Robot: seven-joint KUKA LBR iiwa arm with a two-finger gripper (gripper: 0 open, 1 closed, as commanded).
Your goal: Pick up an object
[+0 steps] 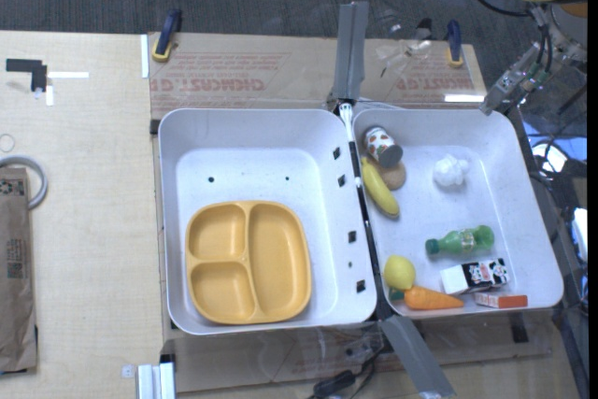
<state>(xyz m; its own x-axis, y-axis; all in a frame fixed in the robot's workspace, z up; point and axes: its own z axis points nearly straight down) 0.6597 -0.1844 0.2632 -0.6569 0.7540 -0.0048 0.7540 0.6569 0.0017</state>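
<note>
So the arm is way off at the upper right, past the corner of the right bin (519, 165), and the gripper (517, 79) is mixed in with cables there, so I honestly can't tell how the jaws stand. Nothing is between them that I can see. All the stuff to pick from is in the right bin, well apart from the gripper and below-left of it. Closest to it is a crumpled white wad (450, 171) near the bin's middle. Along the left wall there's a small printed can (381, 145) lying on its side, touching a brown round thing (394, 176) and a banana (379, 188) that runs down along the divider. Lower down there's a green bottle (460, 241) on its side, a lemon (399, 272), a carrot (433, 299) at the bottom edge, a small black and white carton (475, 276) and a red and white packet (501, 300) just beside it. The left bin (234, 131) has a yellow divided plate (249, 259) sitting toward its lower left.
</note>
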